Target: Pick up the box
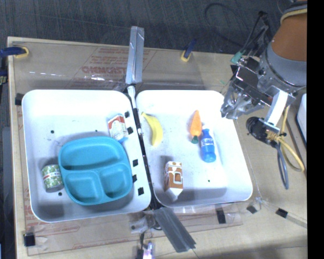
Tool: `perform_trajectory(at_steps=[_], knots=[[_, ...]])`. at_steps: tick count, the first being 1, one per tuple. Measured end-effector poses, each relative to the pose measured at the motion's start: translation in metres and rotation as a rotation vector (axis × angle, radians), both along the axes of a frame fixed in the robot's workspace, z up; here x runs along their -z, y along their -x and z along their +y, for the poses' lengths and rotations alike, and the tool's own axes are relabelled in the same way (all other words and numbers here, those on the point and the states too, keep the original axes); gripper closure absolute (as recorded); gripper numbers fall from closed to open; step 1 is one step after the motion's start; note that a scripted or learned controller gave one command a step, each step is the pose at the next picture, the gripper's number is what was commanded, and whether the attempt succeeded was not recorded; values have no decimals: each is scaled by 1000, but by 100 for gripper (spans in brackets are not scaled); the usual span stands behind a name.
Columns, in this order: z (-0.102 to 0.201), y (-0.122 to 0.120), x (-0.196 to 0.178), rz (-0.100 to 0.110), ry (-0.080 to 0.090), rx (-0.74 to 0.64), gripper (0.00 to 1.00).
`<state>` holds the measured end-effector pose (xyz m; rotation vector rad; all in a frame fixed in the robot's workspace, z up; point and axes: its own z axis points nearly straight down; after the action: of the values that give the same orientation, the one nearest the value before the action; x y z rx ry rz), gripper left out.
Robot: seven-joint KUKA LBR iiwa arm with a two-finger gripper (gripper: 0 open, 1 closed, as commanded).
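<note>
Box (173, 178) stands upright at the near edge of the right bin (235, 139). Gripper (230, 110) hangs over that bin's far right rim, carrying nothing; box lies well apart, diagonally toward the camera and leftward

- Single fixed camera, mounted above the bench (167, 63), looking down at a slant.
- Far edge of bench lies toward top of frame, near edge at bottom.
- Both white bins fit whole: left bin (38, 104), right bin (175, 97).
- Medium range; dark floor visible beyond the bench.
- Arm (289, 42) enters at the frame's right.
</note>
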<state>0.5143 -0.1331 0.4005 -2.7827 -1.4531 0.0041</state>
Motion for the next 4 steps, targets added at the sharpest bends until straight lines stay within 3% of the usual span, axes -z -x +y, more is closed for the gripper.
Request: perform_trajectory(at_steps=[2,3,4], knots=[[3,-1,-18,12,0,-20,100],[-16,-60,-41,1,1,-54,100],[-34,38,47,2,0,0,100]])
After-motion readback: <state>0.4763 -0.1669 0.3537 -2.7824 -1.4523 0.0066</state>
